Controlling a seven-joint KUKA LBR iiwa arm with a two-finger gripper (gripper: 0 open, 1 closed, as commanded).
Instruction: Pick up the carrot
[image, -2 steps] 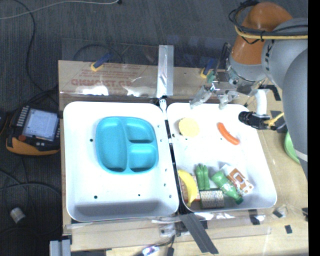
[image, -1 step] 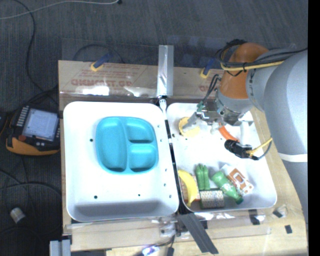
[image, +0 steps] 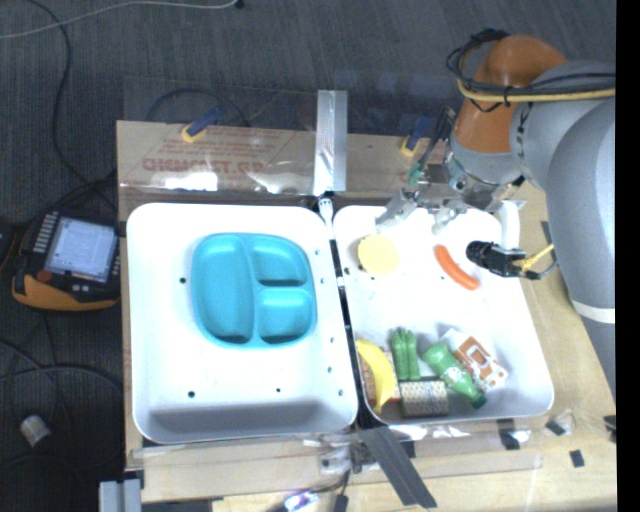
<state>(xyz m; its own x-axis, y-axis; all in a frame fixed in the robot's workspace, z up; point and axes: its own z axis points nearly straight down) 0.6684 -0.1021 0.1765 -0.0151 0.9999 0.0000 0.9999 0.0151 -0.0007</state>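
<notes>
Gripper (image: 432, 197) low over right bin's (image: 520, 330) far edge, near carrot (image: 457, 267).

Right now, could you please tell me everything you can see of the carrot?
The carrot is small, orange, smooth and plastic-looking. It lies flat and slanted on the floor of the right bin, in its upper right part. Nothing touches it; a pale yellow disc lies to its left, apart. The gripper hangs above it toward the bin's back rim.
</notes>
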